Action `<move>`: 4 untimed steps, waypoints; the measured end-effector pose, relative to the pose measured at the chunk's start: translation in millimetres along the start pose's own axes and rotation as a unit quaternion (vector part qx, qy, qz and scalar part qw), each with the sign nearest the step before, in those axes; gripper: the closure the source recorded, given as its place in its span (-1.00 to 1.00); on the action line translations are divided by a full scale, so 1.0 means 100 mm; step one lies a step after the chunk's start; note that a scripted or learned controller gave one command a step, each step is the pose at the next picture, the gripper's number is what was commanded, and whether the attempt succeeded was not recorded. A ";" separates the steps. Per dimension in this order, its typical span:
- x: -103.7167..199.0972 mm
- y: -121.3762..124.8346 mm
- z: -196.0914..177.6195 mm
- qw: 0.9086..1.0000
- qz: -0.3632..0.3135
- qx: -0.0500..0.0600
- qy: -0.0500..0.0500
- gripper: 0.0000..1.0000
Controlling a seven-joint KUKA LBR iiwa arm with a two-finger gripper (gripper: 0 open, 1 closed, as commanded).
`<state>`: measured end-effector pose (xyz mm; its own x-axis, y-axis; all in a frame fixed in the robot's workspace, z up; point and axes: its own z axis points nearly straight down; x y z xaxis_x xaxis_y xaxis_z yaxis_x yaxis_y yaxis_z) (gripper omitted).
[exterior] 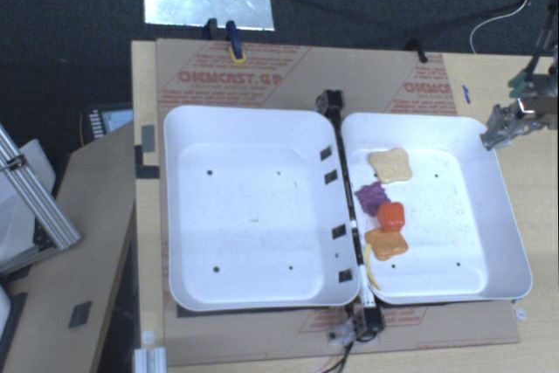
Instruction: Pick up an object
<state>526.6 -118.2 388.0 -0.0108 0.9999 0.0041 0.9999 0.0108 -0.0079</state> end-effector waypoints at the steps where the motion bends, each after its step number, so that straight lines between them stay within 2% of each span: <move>1: -0.70 -0.44 -0.96 1.000 0.008 -0.010 -0.005 1.00; 2: 0.19 -0.40 -1.50 1.000 -0.001 -0.009 -0.002 1.00; 3: 0.88 -0.40 -0.13 1.000 0.000 0.002 -0.001 1.00; 4: 1.30 -0.40 -1.54 1.000 0.001 -0.014 -0.001 1.00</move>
